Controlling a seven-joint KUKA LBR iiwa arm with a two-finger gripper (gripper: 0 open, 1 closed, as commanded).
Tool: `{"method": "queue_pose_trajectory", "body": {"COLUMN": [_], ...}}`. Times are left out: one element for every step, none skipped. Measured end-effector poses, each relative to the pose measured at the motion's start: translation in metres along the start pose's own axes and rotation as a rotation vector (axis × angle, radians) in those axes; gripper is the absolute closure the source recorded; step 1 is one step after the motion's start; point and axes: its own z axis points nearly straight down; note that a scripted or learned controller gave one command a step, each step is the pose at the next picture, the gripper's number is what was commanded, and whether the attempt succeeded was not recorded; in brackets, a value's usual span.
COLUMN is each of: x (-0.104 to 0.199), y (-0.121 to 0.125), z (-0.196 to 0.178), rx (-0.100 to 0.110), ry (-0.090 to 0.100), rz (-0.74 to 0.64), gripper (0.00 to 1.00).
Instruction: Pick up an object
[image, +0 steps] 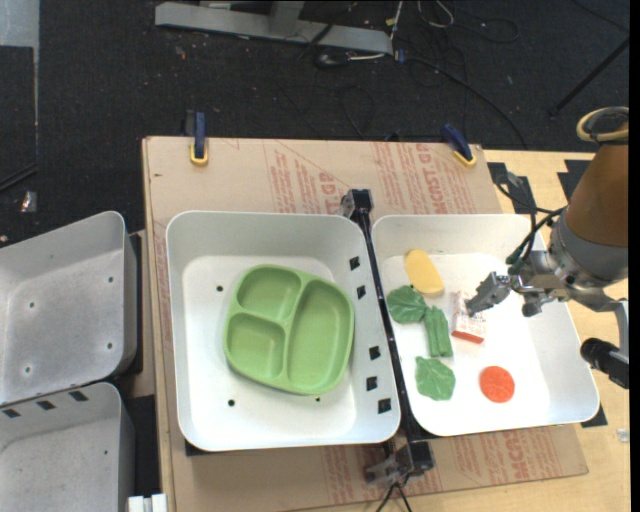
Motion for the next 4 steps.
{"method": "queue_pose_trajectory", "body": {"x": [0.011, 0.012, 0.012, 0.012], "y": [0.001, -0.001, -0.001, -0.001], "z": [0.053, 0.097, 0.139, 0.127], "rx": [0.003, 0.004, 0.003, 0.0], "ry": [0.001, 0.001, 0.001, 0.0], "rz": [0.002, 0.003, 0.003, 0.004], "gripper": [0.0, 0.0, 0.0, 1.0]}}
